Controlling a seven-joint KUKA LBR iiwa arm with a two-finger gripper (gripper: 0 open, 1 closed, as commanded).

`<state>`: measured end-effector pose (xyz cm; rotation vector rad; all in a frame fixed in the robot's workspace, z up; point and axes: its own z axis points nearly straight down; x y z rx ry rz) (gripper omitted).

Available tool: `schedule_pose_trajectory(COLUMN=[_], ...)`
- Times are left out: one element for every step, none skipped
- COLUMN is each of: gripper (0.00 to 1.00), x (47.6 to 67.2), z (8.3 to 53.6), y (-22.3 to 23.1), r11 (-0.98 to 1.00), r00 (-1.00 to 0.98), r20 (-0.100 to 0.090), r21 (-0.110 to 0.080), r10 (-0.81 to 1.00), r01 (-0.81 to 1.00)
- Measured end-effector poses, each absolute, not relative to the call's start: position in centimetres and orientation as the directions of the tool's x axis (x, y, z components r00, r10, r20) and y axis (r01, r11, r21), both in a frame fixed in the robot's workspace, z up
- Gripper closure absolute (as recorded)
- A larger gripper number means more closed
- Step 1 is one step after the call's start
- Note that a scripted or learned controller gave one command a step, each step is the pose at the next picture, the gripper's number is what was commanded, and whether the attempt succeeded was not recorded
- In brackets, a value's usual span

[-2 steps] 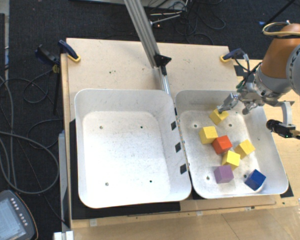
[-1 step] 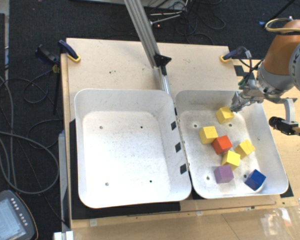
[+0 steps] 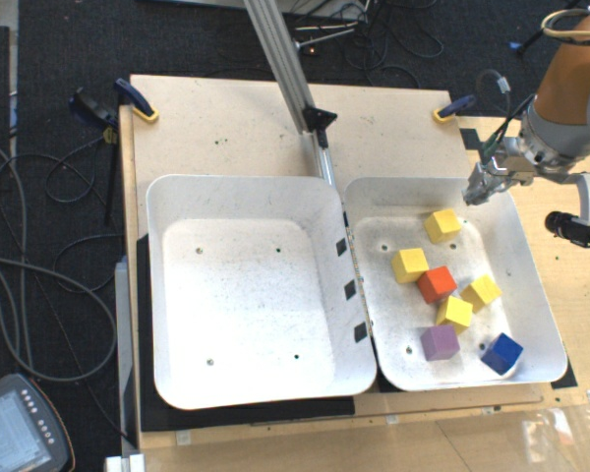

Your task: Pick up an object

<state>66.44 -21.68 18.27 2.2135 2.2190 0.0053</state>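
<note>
1. The hand is hovering over the right bin's upper edge; whether it is spread or pressed together cannot be told
2. Seven blocks are lying in this bin, the nearest yellow block just below the hand

Robot arm, at the 2 o'clock edge of the field: a rounded orange band tops a cylindrical grey wrist segment, below which sits a darker grey flange. Thin dark cables loop along the arm's 9 o'clock side. The gripper at its tip is a small metallic grey assembly, too small for detail to be resolved.
</note>
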Motion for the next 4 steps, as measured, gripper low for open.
schedule_pose_trajectory(gripper=[1.00, 1.00, 1.00, 1.00], x=[66.7, 66.9, 65.2, 62.6], z=[23.3, 28.7, 27.1, 25.6], y=[-20.7, -20.7, -15.9, -11.2], r11=[0.004, 0.004, 0.007, 0.007], r00=[-0.004, -0.004, -0.007, -0.007], r20=[-0.002, -0.003, 0.001, 0.002], r21=[0.009, 0.009, -0.001, -0.003], r10=[1.000, 1.000, 1.000, 1.000], r01=[1.000, 1.000, 1.000, 1.000])
